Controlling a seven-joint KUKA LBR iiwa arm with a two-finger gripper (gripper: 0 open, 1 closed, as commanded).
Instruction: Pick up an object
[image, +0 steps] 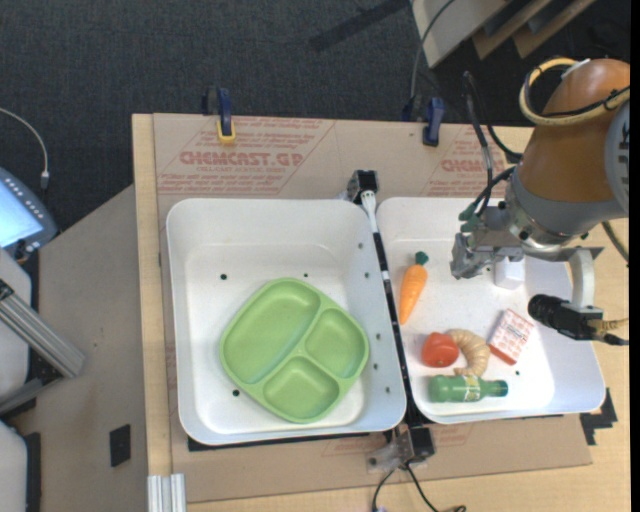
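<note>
The green bottle (468, 389) lies lengthwise left-right, cap rightward; the gripper (487, 257) hangs overhead, its state unclear.

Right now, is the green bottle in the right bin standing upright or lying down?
Lying down. The green bottle rests on its side along the near wall of the right bin, its length running left to right, beside the tomato.

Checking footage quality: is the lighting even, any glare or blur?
Camera view: lighting is even and soft; the green divided plastic plate and orange toy carrot look sharp, faint shadows lie inside the left white bin, and the gripper is slightly soft.
</note>
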